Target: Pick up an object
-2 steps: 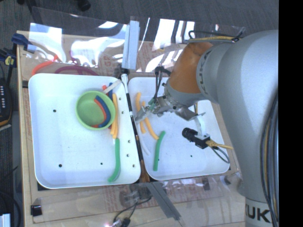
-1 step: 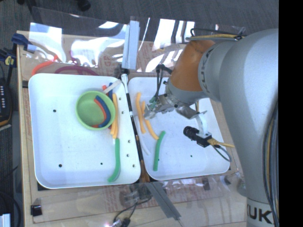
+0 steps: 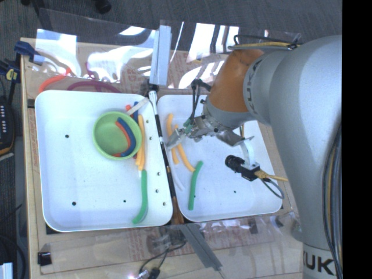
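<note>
Nothing is lifted yet, as far as I can judge; the pick is at the reach-down stage. Well to the left of the hand, in the left bin point(image 3: 58, 156), a green bowl point(image 3: 116, 135) sits with a long green strip point(image 3: 142, 199) below it. The hand point(image 3: 181, 131) is low in the right bin point(image 3: 232, 205), over the yellow sticks point(image 3: 183, 156) lying just beneath it, thin and scattered. Whether it has closed on one I cannot tell. A shorter green stick point(image 3: 194, 185) lies just below-right.

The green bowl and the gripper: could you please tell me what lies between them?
In the camera view, the ridge where the bins meet lies between the green bowl and the gripper, with orange strips beside it.
</note>
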{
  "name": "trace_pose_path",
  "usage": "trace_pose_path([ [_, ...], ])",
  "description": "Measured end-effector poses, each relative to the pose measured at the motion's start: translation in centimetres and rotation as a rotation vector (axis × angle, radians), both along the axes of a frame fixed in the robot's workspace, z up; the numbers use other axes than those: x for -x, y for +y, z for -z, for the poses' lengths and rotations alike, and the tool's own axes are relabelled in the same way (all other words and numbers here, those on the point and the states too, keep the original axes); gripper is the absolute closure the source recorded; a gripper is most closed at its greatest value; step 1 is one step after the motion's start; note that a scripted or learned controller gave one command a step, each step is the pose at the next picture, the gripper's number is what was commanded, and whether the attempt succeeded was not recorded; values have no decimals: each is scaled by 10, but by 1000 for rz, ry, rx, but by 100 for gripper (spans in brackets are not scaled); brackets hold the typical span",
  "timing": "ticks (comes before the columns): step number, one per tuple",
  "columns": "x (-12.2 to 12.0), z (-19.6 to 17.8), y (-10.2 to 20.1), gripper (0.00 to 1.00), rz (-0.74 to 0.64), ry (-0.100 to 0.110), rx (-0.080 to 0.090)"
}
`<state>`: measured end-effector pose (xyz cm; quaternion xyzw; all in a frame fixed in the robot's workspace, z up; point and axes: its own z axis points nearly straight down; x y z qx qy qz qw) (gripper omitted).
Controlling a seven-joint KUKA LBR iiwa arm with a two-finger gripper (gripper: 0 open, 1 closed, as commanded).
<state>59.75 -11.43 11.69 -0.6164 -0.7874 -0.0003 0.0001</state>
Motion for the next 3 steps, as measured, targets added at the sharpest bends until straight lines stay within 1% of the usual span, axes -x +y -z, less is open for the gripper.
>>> trace_pose_path([
  [1, 11, 20, -14, 0, 38, -6, -3],
  [2, 11, 10, -12, 100, 34, -2, -6],
  [3, 10, 9, -13, 0, 34, -4, -5],
])
